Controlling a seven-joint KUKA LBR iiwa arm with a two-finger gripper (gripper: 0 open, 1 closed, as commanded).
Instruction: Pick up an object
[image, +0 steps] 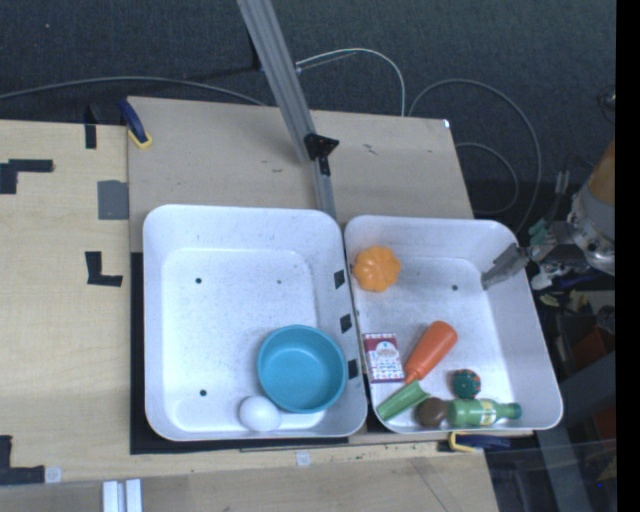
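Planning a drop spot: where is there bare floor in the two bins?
Left bin: bare behind the blue bowl and white ball. Right bin: bare middle between pumpkin and carrot. Its near edge is crowded around the green bottle.

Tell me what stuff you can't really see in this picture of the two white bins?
- The gripper, camera view: small and blurred at the right bin's edge, so its fingers cannot be made out.
- The grey arm: cut off by the right edge.
- The small red and white box: print too small to read.
- The round brown toy: partly hidden behind the green plastic bottle.
- The dark green ball: too small to identify.
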